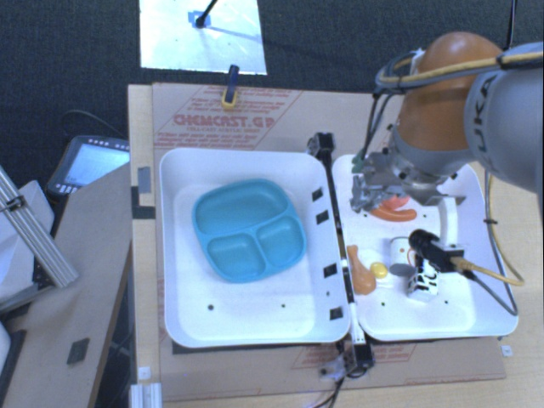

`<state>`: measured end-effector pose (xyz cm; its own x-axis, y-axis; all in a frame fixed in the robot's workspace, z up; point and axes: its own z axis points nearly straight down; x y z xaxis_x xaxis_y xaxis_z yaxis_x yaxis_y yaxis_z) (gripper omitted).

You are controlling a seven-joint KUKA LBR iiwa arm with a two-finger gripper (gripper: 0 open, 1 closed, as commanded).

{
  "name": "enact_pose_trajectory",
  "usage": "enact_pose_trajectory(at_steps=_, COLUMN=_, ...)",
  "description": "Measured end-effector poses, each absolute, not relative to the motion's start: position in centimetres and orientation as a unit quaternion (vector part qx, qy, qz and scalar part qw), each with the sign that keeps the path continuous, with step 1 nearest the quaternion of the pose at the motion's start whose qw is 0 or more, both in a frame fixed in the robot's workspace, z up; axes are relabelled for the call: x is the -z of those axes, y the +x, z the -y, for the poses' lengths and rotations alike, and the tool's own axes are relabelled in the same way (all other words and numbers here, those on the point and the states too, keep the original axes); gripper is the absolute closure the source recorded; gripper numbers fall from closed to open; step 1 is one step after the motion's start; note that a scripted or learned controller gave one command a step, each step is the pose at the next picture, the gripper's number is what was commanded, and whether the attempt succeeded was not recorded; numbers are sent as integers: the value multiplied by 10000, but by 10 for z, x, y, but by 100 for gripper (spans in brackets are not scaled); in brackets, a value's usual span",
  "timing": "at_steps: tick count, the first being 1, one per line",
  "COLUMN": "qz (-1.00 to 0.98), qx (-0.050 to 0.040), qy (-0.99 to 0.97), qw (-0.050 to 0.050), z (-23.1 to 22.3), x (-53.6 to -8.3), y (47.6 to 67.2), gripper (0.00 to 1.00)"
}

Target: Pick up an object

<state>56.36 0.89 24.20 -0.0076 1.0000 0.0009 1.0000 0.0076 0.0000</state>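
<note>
Far left, off the bench: handheld screen (87, 167) lying on a side table. Cardboard sheet (255, 117) w/ red print sits under both bins.

Left bin (170, 253): one blue divided plate (249, 229), 3 compartments, roughly mid-bin, turned a bit askew to the bin edges, lying flat. Not touching any wall.

Right bin (459, 313): all the pickable stuff is here, bunched toward the left half.
- orange-and-yellow piece (362, 276) close to the bin's left edge, about halfway down it
- small yellow bit (379, 271) just beside it on its right, looks like touching
- white block w/ black marks (422, 282) further right, near bin centre, apart from the yellow bit
- orange curved piece (394, 214) lying flat toward the far-left corner area

Gripper (367, 195) is low in the right bin near the far-left corner, right next to the left end of the orange curved piece. Contact or not: can't tell. How far open it is: can't tell from this angle, and can't tell whether it has hold of anything.

Arm (450, 83) comes in over the right bin's far edge, orange band on top.
</note>
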Motion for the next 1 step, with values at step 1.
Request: enact_pose_trajectory(at_steps=1, qz=7106, qx=9, qy=-7036, qw=5, z=-63, x=-245, y=553, gripper=100)
